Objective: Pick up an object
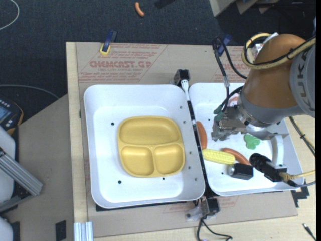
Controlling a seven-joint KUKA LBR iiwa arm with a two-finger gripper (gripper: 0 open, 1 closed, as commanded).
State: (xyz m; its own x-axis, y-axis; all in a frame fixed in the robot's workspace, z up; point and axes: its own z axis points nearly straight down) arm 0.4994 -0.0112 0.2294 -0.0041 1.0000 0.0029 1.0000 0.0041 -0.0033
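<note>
Dark carpet (pixel 60 19) lies around my bench (pixel 125 59). A small orange thing (pixel 139 8), perhaps a toy, lies on it.
</note>
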